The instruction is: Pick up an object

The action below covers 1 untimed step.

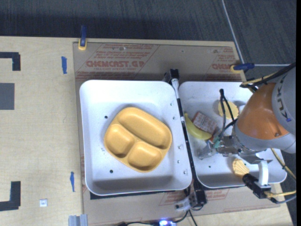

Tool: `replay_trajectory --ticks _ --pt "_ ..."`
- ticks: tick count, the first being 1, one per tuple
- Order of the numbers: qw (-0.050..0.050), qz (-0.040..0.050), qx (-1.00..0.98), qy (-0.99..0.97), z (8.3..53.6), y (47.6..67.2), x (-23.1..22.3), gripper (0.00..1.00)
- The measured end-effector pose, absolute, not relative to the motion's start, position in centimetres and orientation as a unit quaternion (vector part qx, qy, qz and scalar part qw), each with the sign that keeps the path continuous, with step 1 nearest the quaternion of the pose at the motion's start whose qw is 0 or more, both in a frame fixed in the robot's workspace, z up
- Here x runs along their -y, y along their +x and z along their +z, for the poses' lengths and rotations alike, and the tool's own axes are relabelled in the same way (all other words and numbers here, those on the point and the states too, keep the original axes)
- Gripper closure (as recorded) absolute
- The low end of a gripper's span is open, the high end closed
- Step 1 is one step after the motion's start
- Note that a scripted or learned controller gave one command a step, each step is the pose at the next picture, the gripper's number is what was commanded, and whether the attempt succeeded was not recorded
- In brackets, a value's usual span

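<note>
Light wooden bench (37, 140) under a dark grey carpeted floor strip at the top of the view; a sheet of brown cardboard (141, 60) lies on the bench beneath two white bins set side by side.

Left bin (94, 98): holds one yellow three-compartment tray (137, 139), lying at an angle, roughly centred.

Right bin (197, 91): several small objects. A banana (195, 130) lies near the bin's left wall. A small packet with red print (205, 121) rests just beside the banana, partly over it. A round pale yellow piece (228, 108) sits toward the back, partly hidden by a black cable. A tan ridged item (240, 167) lies near the front, beside the arm.

Arm (263, 119) reaches in from the right over the right bin, orange band facing the camera. Gripper (210, 148) is low inside the right bin, just in front of the banana. Whether it is apart or together: cannot tell, the metal parts blur against the white floor. Nothing is visibly gripped.

Blue clamps (83, 36) hold the cardboard at the back edge.
</note>
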State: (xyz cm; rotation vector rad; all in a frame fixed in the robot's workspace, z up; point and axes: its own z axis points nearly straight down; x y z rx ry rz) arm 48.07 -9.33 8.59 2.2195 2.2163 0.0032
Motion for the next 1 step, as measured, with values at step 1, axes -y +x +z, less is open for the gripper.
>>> replay_trajectory --ticks 1 --pt "0.003 0.0012 -0.707 0.708 8.59 48.08 9.30 0.00"
